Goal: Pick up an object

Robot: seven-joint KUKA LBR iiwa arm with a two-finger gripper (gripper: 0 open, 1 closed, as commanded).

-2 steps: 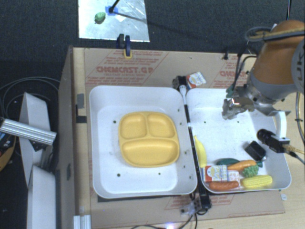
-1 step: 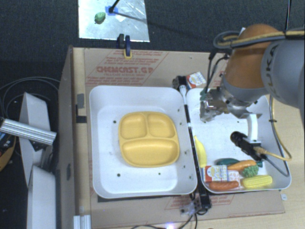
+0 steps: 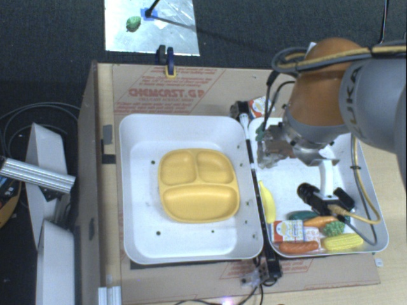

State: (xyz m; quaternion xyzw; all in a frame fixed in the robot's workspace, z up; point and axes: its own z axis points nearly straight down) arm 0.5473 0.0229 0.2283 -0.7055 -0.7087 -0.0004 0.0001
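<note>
My gripper (image 3: pixel 268 150) hangs over the upper left part of the right bin (image 3: pixel 287 188), close to the divider between the bins. Below it, a yellow banana (image 3: pixel 268 203) lies along the bin's left wall. Toy food is crowded at the near end: a small carton (image 3: pixel 293 229), an orange carrot (image 3: pixel 318 221), a green piece (image 3: pixel 332 229), a yellow corn cob (image 3: pixel 344 241) and a red sausage (image 3: pixel 296 248). A red and white item (image 3: pixel 257 107) sits at the bin's far left corner, partly hidden by the arm.
The left bin (image 3: pixel 137 170) holds a yellow divided plate (image 3: pixel 197 186). The grey and orange arm (image 3: pixel 331 81) covers the far part of the right bin. Cardboard lies under both bins.
</note>
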